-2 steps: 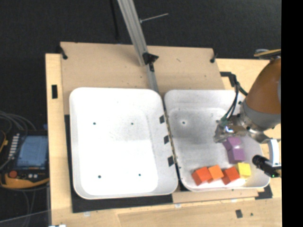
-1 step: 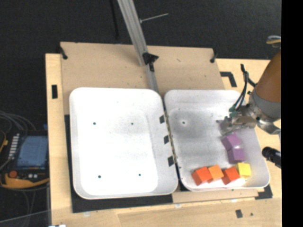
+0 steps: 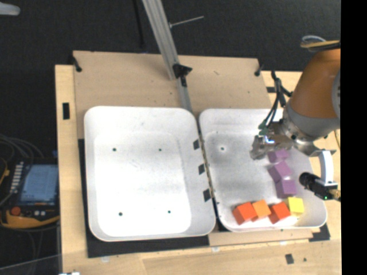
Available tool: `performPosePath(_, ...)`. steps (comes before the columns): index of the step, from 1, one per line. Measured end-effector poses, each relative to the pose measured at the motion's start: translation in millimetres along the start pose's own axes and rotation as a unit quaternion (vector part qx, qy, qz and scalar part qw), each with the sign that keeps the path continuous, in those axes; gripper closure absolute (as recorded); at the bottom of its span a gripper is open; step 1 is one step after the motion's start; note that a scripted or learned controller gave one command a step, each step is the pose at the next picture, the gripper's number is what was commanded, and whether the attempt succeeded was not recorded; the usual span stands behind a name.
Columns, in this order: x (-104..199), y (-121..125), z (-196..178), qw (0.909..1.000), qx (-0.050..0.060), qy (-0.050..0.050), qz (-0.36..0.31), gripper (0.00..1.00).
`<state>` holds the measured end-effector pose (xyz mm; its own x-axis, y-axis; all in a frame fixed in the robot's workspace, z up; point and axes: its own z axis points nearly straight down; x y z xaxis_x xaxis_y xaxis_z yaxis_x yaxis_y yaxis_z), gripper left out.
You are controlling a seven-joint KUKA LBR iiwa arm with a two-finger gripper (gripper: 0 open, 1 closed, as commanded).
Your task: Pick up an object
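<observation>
White bins, two, side by side at mid-frame. Left bin (image 3: 143, 171): nothing is seen in it. Right bin (image 3: 229, 165): purple blocks (image 3: 282, 171) at its right side; orange blocks (image 3: 252, 211), a red block (image 3: 280, 212) and a yellow block (image 3: 296, 204) along its lower edge. Gripper (image 3: 262, 146): placed low over the right bin, just upper left of the purple blocks; nothing is seen held, and how far it is opened cannot be told. Step judged: approach, with no grasp yet made. Next move: the tool is to be centred over one block, lowered and closed.
</observation>
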<state>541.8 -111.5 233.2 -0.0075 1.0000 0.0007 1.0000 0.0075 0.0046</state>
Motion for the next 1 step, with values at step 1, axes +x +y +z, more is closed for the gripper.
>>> performPosePath(1,57.5,-3.8,-4.7,1.0000,0.002,0.001,0.000,1.00)
